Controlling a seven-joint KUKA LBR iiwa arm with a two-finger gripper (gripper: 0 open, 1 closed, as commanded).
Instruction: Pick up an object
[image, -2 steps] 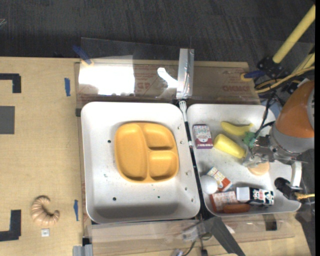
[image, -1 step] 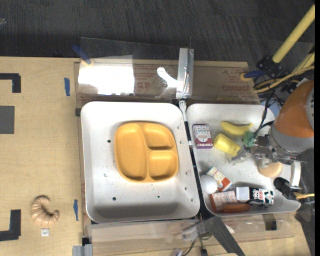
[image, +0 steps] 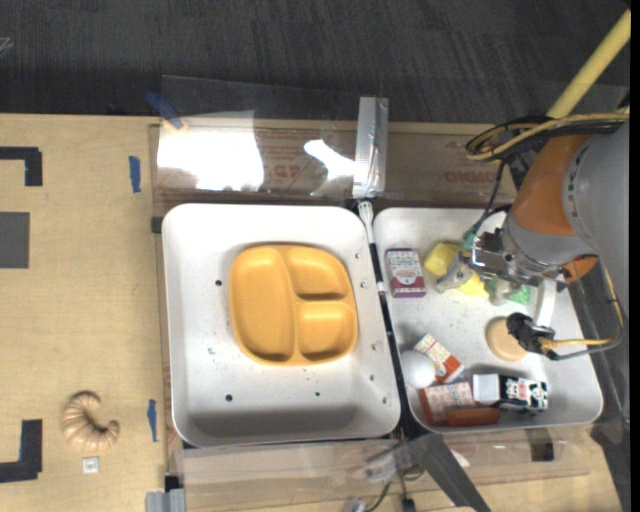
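Yellow soft-looking lump (image: 441, 258) lies in the right bin (image: 590, 400), just beside the gripper (image: 493, 268), with green and yellow bits under the wrist. Whether the pincer is wide or narrow: cannot tell; the wrist hides it. Judgement: the lump is light and squashy, best pinched across its short side. Other candidates are a small carton (image: 404, 272), stiff, flat faces; a tan disc (image: 505, 340), thin, hard to get under; a red box (image: 452, 400) against the near wall.

Surface: smooth white plastic, likely slippery. Room: crowded right bin, walls close. Left bin (image: 190, 300) bears an orange divided tray (image: 292, 302). Bench (image: 70, 300) carries a tan curled toy (image: 90, 420).
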